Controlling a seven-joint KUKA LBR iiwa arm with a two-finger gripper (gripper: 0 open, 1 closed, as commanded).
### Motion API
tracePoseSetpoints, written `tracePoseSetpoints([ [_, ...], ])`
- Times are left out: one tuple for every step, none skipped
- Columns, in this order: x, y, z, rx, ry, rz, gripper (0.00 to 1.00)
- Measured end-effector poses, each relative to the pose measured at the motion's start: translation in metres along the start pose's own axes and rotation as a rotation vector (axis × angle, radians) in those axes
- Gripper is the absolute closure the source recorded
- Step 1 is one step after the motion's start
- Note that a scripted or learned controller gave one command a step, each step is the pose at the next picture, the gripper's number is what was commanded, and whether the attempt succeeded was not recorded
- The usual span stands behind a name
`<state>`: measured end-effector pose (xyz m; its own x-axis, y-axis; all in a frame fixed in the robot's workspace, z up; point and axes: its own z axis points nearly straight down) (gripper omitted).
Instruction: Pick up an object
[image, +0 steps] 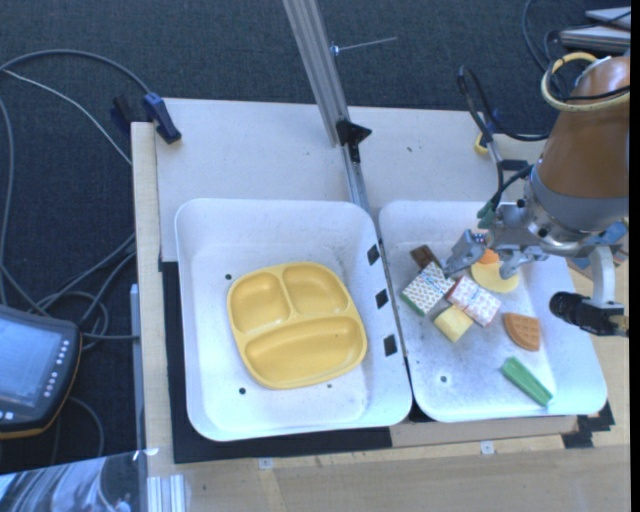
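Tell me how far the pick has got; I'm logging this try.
Done: the tool has been brought over the right bin, among the cluster of small objects beside the patterned block. In hand: nothing shows between its fingers. Left: grasp one object and lift it. The yellow tray sits in the left bin.

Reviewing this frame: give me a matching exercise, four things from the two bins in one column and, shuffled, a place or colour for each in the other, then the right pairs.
Things:
1. divided plate
2. green block
3. brown wedge
4. gripper

Descriptions:
A. lies nearest the front edge of the right bin
B. yellow, alone in the left bin
C. poised over the pile of toys at the back of the right bin
D. lies between the patterned blocks and the green block

Pairs: 1-B, 2-A, 3-D, 4-C
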<state>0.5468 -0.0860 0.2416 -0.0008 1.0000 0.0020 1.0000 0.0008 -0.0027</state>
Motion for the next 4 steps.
tracePoseSetpoints([
  [0.0, 0.0, 0.0, -0.001, 0.0, 0.001, 0.0],
  [0.001, 0.008, 0.046, 0.004, 0.0, 0.001, 0.0],
  [0.001, 0.01, 0.089, 0.004, 0.0, 0.0, 0.0],
  [0.002, 0.01, 0.142, 0.003, -0.001, 0.001, 0.0],
])
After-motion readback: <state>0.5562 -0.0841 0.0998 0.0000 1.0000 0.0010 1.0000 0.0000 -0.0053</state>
